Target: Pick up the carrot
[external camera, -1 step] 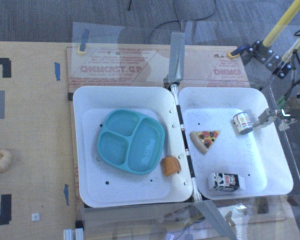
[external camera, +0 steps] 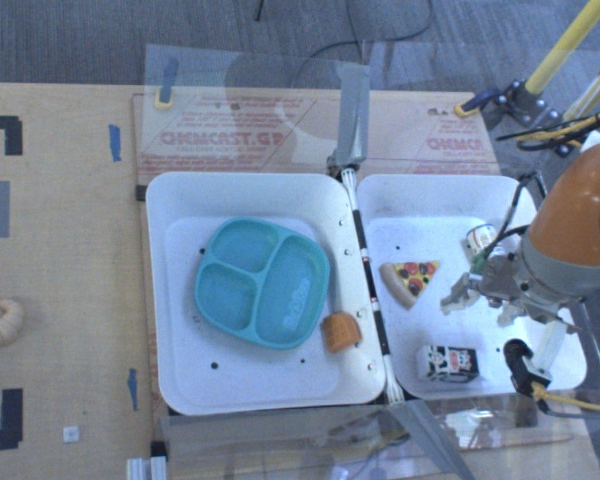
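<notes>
- The carrot (external camera: 341, 331) is lying in the left bin (external camera: 180, 208), just beside the teal plate (external camera: 263, 282).
- The gripper (external camera: 467, 290) is hovering in the right bin (external camera: 420, 193), well apart from it.
- It is gripping nothing; open or closed, I cannot tell.

Your arm (external camera: 580, 228) comes in from the right, its orange band rounded over the right bin (external camera: 380, 193)'s far right side. Below the band, the grey wrist angles left toward that bin's middle. Your gripper (external camera: 465, 293) hangs above the bin floor, its fingers (external camera: 452, 301) pointing left, slightly spread with nothing between them.
</notes>
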### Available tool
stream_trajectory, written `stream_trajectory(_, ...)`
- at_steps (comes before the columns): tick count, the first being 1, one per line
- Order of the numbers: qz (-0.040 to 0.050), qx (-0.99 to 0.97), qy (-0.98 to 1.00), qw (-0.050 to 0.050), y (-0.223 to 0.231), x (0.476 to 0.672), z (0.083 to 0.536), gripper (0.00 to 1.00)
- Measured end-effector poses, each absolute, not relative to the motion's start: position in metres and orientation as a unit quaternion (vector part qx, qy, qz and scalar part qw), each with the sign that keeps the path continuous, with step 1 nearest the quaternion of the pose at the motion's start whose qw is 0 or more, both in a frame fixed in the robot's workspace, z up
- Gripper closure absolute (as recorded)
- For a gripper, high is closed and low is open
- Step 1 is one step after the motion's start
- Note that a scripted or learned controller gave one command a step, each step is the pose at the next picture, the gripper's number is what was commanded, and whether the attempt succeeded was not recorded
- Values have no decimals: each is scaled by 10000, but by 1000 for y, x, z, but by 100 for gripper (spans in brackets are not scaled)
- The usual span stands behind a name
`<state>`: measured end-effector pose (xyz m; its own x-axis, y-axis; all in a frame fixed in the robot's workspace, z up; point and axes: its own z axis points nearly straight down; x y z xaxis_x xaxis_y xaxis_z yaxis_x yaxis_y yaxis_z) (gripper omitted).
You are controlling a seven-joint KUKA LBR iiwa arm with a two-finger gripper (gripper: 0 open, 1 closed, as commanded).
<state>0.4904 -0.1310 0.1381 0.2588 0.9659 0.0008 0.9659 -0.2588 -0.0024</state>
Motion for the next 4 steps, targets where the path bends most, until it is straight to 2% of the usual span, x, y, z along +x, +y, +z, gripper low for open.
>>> stream_trajectory(1, 0, -7950, -6066, 9, -133, 490, 148, 100)
stream_trajectory(2, 6, -8402, -5423, 7, -47, 485, 184, 100)
stream_trajectory(3, 3, -6779, -7352, 10, -16, 480, 199, 100)
stream_trajectory(4, -4, -6041, -7969, -10, -75, 480, 221, 100)
